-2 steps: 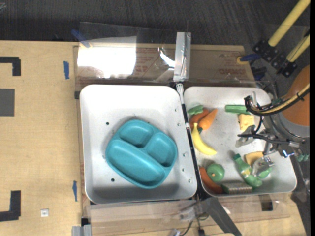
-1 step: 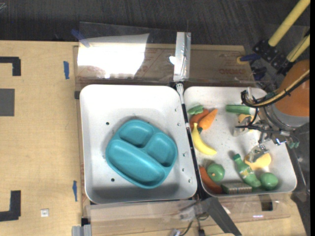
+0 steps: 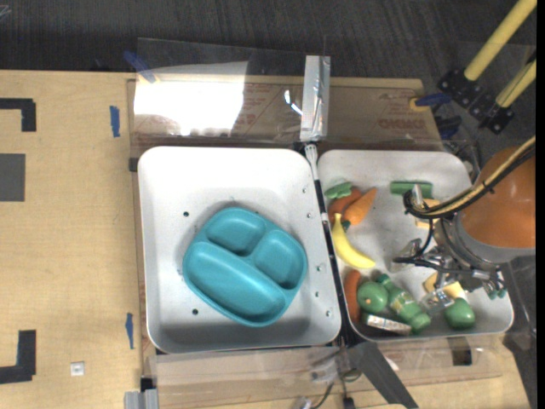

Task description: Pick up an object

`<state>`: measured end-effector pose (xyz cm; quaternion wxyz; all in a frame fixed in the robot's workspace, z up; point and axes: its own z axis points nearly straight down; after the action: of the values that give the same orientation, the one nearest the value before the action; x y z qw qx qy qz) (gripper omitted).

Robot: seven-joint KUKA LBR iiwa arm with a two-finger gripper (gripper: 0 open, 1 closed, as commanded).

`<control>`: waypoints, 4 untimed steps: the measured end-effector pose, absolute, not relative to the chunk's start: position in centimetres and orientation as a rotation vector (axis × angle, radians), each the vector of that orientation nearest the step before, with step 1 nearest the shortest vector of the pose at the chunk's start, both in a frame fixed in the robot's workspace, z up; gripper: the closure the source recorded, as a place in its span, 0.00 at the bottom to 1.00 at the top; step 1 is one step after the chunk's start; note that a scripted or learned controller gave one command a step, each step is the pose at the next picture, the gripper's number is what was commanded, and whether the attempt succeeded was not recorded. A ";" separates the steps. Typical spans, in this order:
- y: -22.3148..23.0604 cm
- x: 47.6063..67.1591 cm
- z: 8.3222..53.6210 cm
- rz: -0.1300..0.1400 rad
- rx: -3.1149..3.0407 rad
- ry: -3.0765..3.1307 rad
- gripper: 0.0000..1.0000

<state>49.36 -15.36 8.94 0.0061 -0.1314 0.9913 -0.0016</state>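
Observation:
The right bin point(image 3: 387, 162) holds a pile of toy food: a yellow banana point(image 3: 347, 244), an orange carrot point(image 3: 356, 206), a green piece point(image 3: 411, 187) near the back, green vegetables point(image 3: 375, 296) and another green one point(image 3: 461, 313) at the front. My gripper point(image 3: 443, 281) is low in the right bin's front right part, among the items next to a small yellow piece point(image 3: 453, 290). The arm's orange band point(image 3: 509, 207) sits above it and hides much of the wrist.
The left bin point(image 3: 162, 177) holds a teal divided plate point(image 3: 245, 264). A clear plastic sheet point(image 3: 221, 100) and a metal post point(image 3: 315, 96) stand behind the bins. Yellow bars point(image 3: 507, 24) are at the top right. Cables point(image 3: 443, 203) run across the right bin.

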 end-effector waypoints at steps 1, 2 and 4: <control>-17.1 51.1 11.7 -0.005 -0.997 2.970 0.00; -14.5 56.0 9.0 -0.008 -0.958 2.979 0.00; -16.4 64.4 9.0 -0.007 -1.116 2.921 0.00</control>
<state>64.41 -16.44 8.98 0.0073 -0.3570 0.9341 -0.0023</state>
